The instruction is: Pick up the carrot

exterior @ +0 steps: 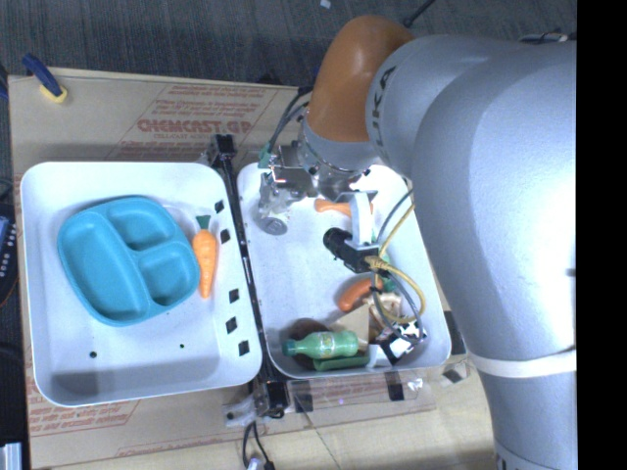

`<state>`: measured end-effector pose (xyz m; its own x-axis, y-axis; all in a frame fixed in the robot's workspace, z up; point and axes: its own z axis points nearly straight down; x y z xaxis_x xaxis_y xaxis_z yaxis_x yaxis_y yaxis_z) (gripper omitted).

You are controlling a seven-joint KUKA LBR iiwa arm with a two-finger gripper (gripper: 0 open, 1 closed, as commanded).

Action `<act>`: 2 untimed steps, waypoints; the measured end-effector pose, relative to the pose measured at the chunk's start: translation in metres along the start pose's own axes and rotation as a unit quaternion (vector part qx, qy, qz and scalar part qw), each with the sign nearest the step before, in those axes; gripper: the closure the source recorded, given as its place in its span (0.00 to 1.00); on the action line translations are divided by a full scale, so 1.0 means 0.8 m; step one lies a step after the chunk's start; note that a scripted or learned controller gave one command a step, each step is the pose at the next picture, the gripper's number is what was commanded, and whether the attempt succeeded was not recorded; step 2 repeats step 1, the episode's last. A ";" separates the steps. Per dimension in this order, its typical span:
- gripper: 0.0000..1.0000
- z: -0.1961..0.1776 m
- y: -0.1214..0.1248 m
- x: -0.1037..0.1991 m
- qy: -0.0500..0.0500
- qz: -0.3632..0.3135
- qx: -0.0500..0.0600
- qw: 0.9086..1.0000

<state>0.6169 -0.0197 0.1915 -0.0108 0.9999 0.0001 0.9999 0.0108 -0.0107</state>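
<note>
A dark grey carpeted floor with a fine ribbed weave (pixel 147 13) runs across the top of the view, with a small pale speck (pixel 325 4) lying on it. Below it sits the counter, covered by a flat sheet of tan cardboard printed with red lettering (pixel 176 116). A blue-and-yellow handled tool (pixel 44 76) rests near the cardboard's upper left corner. Black cables (pixel 257 448) trail off the counter's lower edge. The light is even and soft, leaving only faint shadows.
</note>
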 end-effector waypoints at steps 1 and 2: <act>1.00 0.003 -0.150 0.079 0.000 0.017 0.001 1.000; 1.00 0.003 -0.150 0.079 0.000 0.017 0.001 1.000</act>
